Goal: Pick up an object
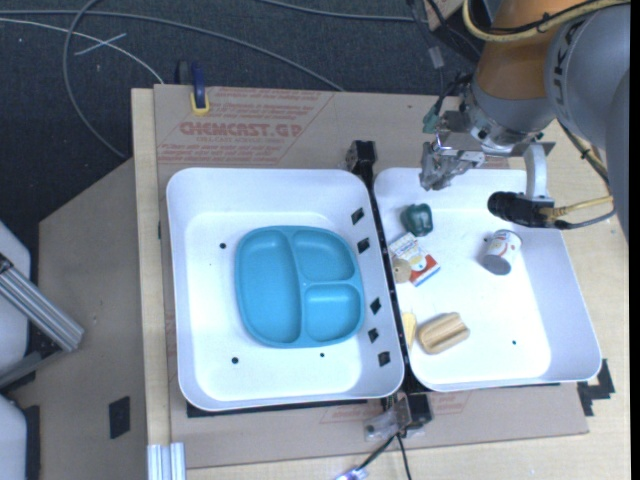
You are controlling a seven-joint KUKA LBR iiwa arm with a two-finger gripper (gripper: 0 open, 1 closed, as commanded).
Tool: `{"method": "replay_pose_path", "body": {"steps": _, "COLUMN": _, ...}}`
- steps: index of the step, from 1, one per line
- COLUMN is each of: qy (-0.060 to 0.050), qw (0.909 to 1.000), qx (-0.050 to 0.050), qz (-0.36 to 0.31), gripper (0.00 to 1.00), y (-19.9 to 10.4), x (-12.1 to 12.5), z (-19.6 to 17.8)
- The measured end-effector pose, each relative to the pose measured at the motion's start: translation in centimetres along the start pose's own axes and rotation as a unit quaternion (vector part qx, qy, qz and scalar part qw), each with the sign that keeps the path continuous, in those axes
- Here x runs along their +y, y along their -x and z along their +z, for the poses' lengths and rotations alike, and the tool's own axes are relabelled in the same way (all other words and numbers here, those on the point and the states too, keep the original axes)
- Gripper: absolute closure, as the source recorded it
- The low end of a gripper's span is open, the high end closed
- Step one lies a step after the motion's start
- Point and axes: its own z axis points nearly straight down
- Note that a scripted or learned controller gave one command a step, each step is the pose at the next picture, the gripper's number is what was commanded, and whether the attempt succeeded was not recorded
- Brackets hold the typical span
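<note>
My gripper [437,173] hangs over the back left corner of the right bin [560,298], with nothing between its fingers. A small dark green object [417,218] lies just in front of it. Further forward are a small red and white packet [414,263] by the bin's left wall, a grey and white cup-like piece [498,249] in the middle, and a tan bread-like block [441,332] near the front.
The left bin [200,208] holds a blue divided plate [299,285]. A black divider with clips [372,258] runs between the bins. A black cable connector [520,207] juts from the arm over the right bin's back edge.
</note>
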Motion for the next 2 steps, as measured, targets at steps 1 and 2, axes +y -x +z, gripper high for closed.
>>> {"method": "replay_pose_path", "body": {"steps": 1, "qy": 0.001, "qw": 1.0, "qx": 0.0, "qz": 0.0, "gripper": 1.0, "y": -4.7, "x": 0.4, "z": -0.5}}
{"method": "replay_pose_path", "body": {"steps": 2, "qy": -0.002, "qw": 1.0, "qx": 0.0, "qz": 0.0, "gripper": 1.0, "y": -9.6, "x": -0.4, "z": 0.3}}
